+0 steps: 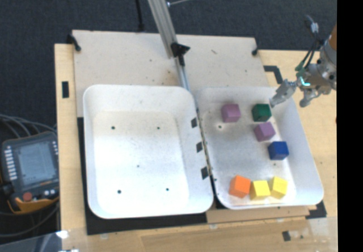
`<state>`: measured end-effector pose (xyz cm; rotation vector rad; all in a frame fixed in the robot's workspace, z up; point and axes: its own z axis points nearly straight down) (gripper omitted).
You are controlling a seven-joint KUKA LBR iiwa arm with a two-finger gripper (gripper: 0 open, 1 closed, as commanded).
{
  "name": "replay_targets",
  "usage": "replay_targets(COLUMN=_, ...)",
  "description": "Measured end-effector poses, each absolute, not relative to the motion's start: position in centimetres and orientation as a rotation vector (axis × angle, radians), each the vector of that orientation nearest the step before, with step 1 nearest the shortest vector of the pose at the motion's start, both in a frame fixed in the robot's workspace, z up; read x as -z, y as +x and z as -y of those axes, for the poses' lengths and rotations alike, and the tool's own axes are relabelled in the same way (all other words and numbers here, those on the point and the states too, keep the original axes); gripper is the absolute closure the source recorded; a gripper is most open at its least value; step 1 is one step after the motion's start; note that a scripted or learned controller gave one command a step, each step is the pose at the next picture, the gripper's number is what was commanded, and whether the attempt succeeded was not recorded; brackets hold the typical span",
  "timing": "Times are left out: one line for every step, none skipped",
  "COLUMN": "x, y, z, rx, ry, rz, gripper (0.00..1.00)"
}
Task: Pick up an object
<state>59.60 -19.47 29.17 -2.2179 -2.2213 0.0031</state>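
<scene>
gripper (295,93) hangs at the right bin (303,148) rim, 2 o'clock corner, fingers spread apart, nothing between them. green cube (261,112), the nearest object, lies just beside it toward 8 o'clock; judged next move: a short shift that way, then descend.

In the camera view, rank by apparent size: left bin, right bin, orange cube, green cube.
1. left bin and right bin: look alike, unranked.
2. orange cube and green cube: near equal; orange looks slightly bigger but sits nearer the camera, so unsure.
</scene>
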Motion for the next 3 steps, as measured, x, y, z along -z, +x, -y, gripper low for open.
replay_targets(x=-29.4, y=59.7, z=19.5, rx=-0.001, ry=-2.219, rz=2.226, gripper=0.00)
replay_targets(x=-23.3, y=59.3, z=19.0, rx=-0.006, ry=-2.220, rz=2.219, gripper=0.00)
replay_targets(x=-17.0, y=59.2, z=19.0, rx=-0.006, ry=-2.222, rz=2.217, gripper=0.00)
